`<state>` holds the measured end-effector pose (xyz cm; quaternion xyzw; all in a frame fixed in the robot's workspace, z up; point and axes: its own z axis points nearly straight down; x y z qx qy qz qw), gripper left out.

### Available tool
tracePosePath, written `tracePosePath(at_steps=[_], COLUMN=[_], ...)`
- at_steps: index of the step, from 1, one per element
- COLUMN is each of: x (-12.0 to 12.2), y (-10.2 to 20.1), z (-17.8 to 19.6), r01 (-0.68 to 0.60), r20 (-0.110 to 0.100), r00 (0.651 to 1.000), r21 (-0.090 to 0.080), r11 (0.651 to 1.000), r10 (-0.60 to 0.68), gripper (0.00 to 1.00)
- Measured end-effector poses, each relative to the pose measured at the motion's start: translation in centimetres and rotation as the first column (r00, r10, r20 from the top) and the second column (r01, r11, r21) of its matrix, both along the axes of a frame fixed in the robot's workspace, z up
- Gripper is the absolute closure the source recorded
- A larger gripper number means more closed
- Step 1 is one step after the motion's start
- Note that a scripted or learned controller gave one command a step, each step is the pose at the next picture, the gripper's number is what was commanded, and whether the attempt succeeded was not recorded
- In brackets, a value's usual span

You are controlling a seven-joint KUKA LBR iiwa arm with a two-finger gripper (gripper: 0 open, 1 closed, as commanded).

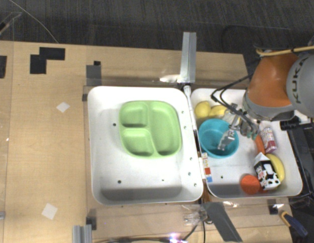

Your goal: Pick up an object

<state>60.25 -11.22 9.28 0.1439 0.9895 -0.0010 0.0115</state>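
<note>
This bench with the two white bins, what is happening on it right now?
A grey KUKA arm reaches in from the right, and its gripper hangs over a blue bowl in the right bin. Around the bowl lie a lemon, a banana, a small cow-patterned carton and an orange ball. Nothing shows between its fingers yet. The left bin holds a green divided plate.

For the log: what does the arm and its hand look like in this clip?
The arm is grey with a broad orange band and dark lettering on its casing. Black cables loop beside the wrist. The hand is small, metallic and slender.
</note>
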Motion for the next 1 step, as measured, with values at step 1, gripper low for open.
tracePosePath(at_steps=[1], x=[-1.23], y=[2.39], z=[0.04], r01=[-0.007], r20=[0.000], r00=[1.000], r21=[0.001], r11=[1.000], r10=[0.007], gripper=[0.00])
